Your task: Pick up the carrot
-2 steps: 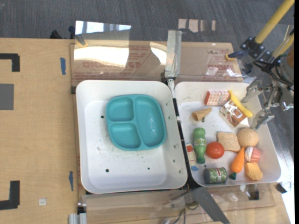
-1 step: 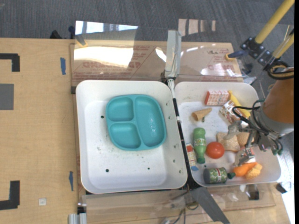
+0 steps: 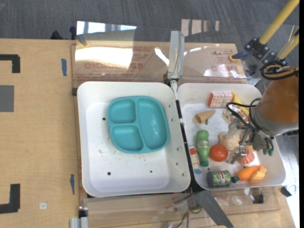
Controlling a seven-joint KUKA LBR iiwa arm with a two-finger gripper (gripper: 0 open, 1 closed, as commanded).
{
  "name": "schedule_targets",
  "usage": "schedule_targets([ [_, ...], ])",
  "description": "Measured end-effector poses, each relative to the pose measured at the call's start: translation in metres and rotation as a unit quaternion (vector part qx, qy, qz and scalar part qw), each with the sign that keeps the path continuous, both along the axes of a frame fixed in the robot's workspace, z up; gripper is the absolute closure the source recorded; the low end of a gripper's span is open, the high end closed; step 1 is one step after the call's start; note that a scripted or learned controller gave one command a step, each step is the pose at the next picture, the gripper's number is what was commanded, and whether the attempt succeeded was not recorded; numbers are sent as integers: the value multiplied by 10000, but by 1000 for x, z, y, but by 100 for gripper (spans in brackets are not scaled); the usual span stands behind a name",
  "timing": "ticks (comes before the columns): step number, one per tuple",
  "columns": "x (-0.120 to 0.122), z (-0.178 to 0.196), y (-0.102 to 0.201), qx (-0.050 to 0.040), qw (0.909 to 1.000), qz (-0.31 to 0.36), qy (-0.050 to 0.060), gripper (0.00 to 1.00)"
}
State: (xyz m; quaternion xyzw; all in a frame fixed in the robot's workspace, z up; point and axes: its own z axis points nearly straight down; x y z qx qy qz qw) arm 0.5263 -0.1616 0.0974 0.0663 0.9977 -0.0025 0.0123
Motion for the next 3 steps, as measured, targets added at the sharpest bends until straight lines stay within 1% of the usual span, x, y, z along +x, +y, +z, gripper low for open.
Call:
schedule_targets([
  [1, -33, 0, -21, -5, 9995, 303, -84, 0],
  [2, -30, 12, -20, -28, 9994, 316, -140, 100],
  [3, -16, 118, -64, -9, 9970, 766, 56, 100],
])
